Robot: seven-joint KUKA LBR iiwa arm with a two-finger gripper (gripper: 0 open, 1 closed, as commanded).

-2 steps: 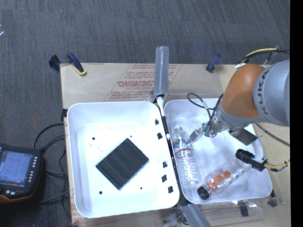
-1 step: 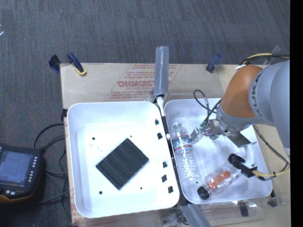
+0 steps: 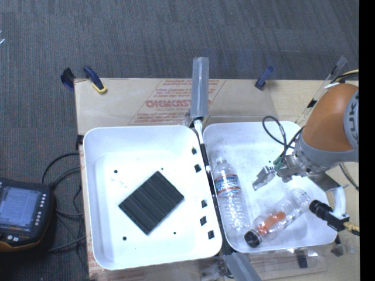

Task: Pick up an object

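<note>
Two clear plastic bottles lie in the right bin (image 3: 246,134). The capped water bottle (image 3: 229,193), with a blue and red label, lies on its side along the bin's left wall, its white cap toward the far end and its long axis running nearly front to back, tilted slightly right at the near end. The second bottle (image 3: 278,216), with a black cap and something orange inside, lies near the front wall; its long axis runs on a slant, cap toward the front left and base toward the right rear. The two bottles are close at the near end, though contact cannot be judged.

The arm (image 3: 328,127) comes in from the right, its orange band over the right bin's far right side, the wrist bent downward and leftward. The gripper (image 3: 263,178) points left and down above the bare floor between the two bottles, just beyond the black-capped bottle's base. Nothing is visible between its fingers; how far apart they stand cannot be told.

The left bin (image 3: 94,157) holds a dark ribbed rectangular pad (image 3: 152,202) lying flat, turned diagonally. A black divider strip (image 3: 202,174) separates the bins. A handheld controller (image 3: 22,211) sits on the floor at left, and blue clamps (image 3: 265,76) grip the wooden bench's (image 3: 140,98) far edge.
</note>
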